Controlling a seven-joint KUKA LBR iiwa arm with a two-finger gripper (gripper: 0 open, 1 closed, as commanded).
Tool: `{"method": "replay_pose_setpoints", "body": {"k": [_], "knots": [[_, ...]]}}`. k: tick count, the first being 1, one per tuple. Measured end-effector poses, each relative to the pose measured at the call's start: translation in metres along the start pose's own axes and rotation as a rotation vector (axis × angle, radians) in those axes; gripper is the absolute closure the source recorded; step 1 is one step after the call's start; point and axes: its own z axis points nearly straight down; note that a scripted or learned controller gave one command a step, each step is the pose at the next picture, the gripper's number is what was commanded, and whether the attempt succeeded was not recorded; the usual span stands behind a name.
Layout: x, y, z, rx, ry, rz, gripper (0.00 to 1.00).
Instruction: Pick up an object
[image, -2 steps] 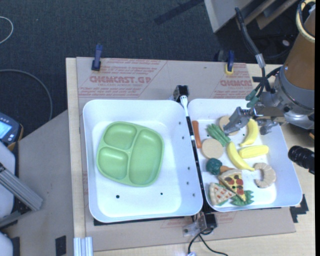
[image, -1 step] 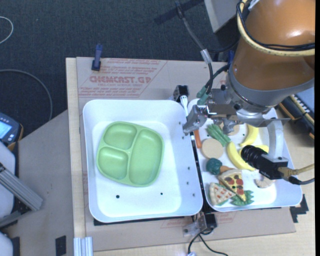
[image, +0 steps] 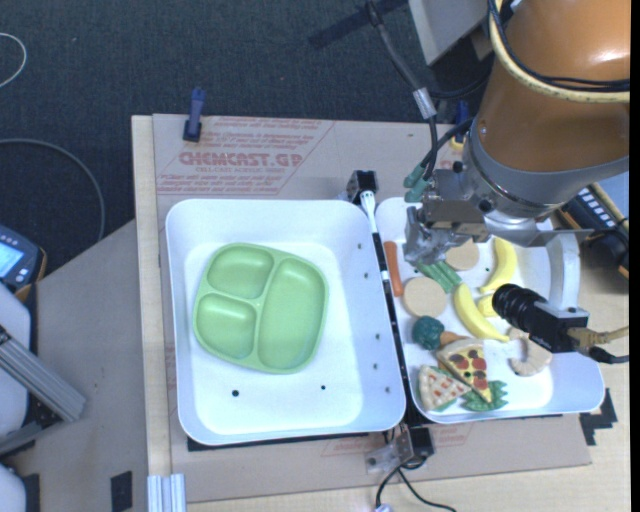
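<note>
The jaws (image: 428, 243) hang low over the far end of the right bin (image: 575, 385), fingers pointing down into the heap of toy food. Whether the jaws are released or clenched cannot be told; the fingertips are lost against the items beneath them, and no item is seen between them.

The arm (image: 555, 90) enters from the right and stands almost directly above the jaws. Its orange band and grey wrist housing cover the far right corner of the bin. A black cylindrical unit (image: 530, 312) sits on the right of the jaws, over the bin's middle.

Directly under and just nearer than the jaws lies a green bean-like piece (image: 437, 272), its long axis running diagonally away from the jaws toward the near right. Just left of the jaws lies an orange carrot (image: 395, 270), long axis running near to far along the bin's left wall. Nearer than the jaws lies a tan round disc (image: 422, 297). To the right of the jaws lies a yellow banana (image: 478, 305), curved, long axis running near to far. Further toward the near edge lie a dark green broccoli (image: 428, 331) and two pizza slices (image: 455, 375).

Well to the left of the jaws, the left bin (image: 190, 230) holds a green divided plate (image: 262, 307). Both bins rest on the table (image: 240, 155).
</note>
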Motion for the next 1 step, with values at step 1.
{"method": "replay_pose_setpoints", "body": {"k": [1], "knots": [[0.0777,-0.0004,-0.0441,-0.001,0.003,-0.006,1.00]]}}
